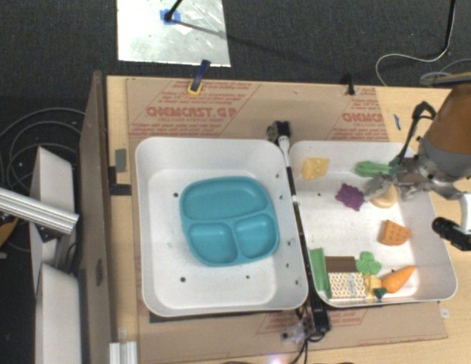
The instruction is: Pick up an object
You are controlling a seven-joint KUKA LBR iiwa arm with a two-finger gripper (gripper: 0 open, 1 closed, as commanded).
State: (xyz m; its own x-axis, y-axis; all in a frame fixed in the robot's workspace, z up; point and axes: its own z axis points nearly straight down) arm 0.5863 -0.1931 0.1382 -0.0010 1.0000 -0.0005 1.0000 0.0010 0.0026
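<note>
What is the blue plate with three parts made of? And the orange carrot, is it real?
The blue divided plate looks like smooth plastic: one even teal colour, rounded moulded edges and a soft sheen. The carrot looks like a toy, probably plastic or rubber: its orange is very bright and even, with a neat green top. From this far I cannot tell hard from soft.

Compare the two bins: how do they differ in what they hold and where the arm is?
The left bin holds one teal divided plate; the right bin holds many small toys, among them a carrot, a purple piece and a yellow piece. The gripper is over the right bin, away from the left bin. Both are shallow, white and side by side.
</note>
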